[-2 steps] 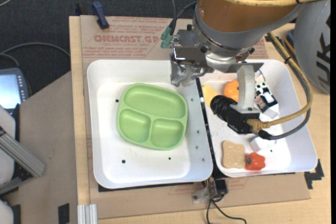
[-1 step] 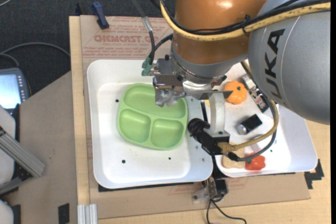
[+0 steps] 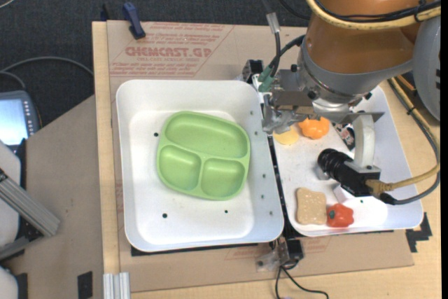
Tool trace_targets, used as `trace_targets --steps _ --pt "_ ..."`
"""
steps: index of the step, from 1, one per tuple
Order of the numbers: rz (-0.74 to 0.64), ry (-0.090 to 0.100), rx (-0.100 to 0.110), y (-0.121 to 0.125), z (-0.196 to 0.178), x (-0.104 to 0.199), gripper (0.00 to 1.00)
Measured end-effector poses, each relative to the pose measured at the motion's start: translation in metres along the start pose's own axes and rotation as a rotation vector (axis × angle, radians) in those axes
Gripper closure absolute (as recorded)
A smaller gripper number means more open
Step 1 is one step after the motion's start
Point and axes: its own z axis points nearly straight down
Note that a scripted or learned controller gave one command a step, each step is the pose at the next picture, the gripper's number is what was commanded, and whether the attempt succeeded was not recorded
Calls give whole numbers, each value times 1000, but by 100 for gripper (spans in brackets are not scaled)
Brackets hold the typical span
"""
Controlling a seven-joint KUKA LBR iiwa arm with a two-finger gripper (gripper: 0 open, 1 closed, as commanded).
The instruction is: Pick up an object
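My gripper [image 3: 278, 121] hangs low over the far left corner of the right bin [image 3: 399, 150], mostly hidden under the big grey and orange wrist. Just below it lies a pale yellow piece [image 3: 286, 137], touching or nearly touching the gripper's lower end. An orange piece [image 3: 314, 127] sits right beside it, partly under the wrist. Nearer the front of the same bin lie a tan bread slice [image 3: 311, 206] and a red piece [image 3: 341, 216], side by side and apart from the gripper.
The left bin [image 3: 140, 206] holds a green divided plate [image 3: 204, 154]. The raised wall between the two bins [image 3: 270, 178] runs just left of the gripper. A blue clip [image 3: 133, 19] lies on the cardboard behind the bins.
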Motion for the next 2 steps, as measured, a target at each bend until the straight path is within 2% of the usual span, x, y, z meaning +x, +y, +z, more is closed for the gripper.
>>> trace_targets --steps 1,2 --pt "-7 0 7 -1 49 7 100" --pt "-8 2 -3 0 21 -6 100"
